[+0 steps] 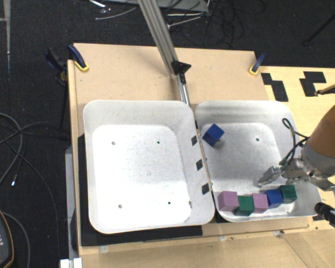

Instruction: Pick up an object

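Five blocks [258, 201] are lining the right bin's [234, 116] six-o'clock wall; a blue cube [213, 134] is sitting toward ten. The gripper [269, 176] is hovering spread, grasping nothing.

Robotics lab or test cell. Plywood counter [134, 77] clamped at corners, two white bins [139, 166] side by side, black-and-white calibration markers [293, 85], loose cables [11, 144] on dark carpet, aluminium mounting rail [156, 27].

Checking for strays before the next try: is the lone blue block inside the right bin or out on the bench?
Inside. The blue block sits on the right bin floor near its upper-left corner, within the rim.
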Tool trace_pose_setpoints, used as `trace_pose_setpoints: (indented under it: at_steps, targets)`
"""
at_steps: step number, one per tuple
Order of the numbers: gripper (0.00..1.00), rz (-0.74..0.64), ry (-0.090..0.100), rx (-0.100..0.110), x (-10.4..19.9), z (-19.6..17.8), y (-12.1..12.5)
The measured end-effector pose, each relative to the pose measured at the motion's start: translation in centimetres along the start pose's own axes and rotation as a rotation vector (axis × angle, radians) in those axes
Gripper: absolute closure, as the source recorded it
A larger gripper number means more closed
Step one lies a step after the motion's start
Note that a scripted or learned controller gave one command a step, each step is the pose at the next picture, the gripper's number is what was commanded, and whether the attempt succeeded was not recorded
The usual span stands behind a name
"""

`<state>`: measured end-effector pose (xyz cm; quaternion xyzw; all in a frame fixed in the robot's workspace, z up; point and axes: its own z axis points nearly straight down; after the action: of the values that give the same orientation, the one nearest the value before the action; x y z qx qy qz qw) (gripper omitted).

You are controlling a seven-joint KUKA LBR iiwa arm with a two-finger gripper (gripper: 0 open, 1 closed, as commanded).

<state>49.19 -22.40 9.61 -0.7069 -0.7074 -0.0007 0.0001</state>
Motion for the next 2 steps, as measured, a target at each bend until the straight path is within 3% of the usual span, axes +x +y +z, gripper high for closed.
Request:
trace_pose_setpoints:
  at_steps: [1,2]
  targets:
    - [0.00,-0.006,-0.003,-0.007,0.09,0.00,10.39]
    - [1.00,-0.005,-0.003,-0.002,0.01,-0.98,10.11]
